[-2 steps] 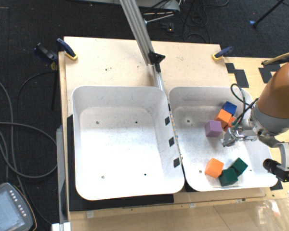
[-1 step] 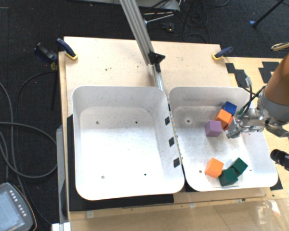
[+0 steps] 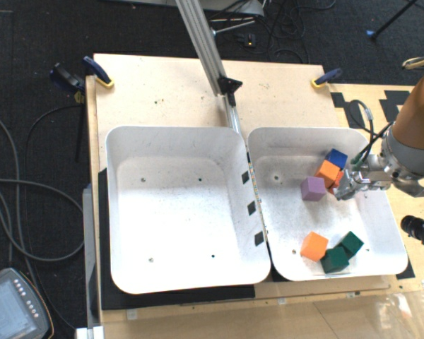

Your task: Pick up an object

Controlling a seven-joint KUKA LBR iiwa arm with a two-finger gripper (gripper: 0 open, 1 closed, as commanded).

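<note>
I hang low in the right bin (image 3: 381,210), my gripper (image 3: 344,189) against the orange block (image 3: 330,171) beside the purple cube (image 3: 313,188); whether I clasp it, I cannot tell

The arm (image 3: 413,136) runs off the right edge, most of it out of sight. The gripper (image 3: 345,189) sits low against the orange block (image 3: 330,171), its fingertips too small and cluttered to read. The blue block (image 3: 337,158) peeks out behind that orange one, partly covered. Bottom left, a grey screen device (image 3: 10,308) is cut by the corner.
</note>
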